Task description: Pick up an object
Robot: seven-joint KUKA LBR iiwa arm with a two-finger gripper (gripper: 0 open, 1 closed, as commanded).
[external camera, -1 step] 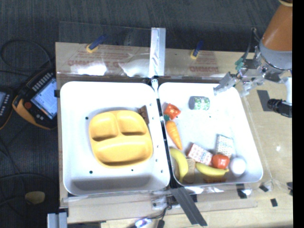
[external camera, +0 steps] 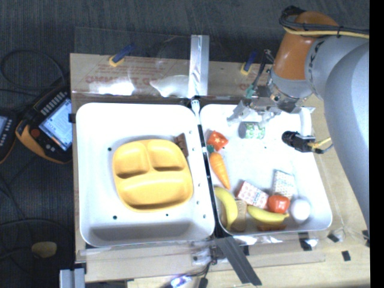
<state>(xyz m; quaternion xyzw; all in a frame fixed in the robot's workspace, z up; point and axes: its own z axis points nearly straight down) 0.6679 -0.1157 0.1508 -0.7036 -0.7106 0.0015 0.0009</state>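
The tool [external camera: 255, 110] hangs over the far end of the right bin [external camera: 312, 161], its fingers spread and pinching nothing. A small green-and-white packet [external camera: 252, 130] lies just below it, toward the viewer.

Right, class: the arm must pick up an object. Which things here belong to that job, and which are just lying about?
Part of the job:
gripper
right bin
carrot
bananas
tomato
white ball
small boxes

Lying about:
yellow tray in the left bin
handheld controller
clamps
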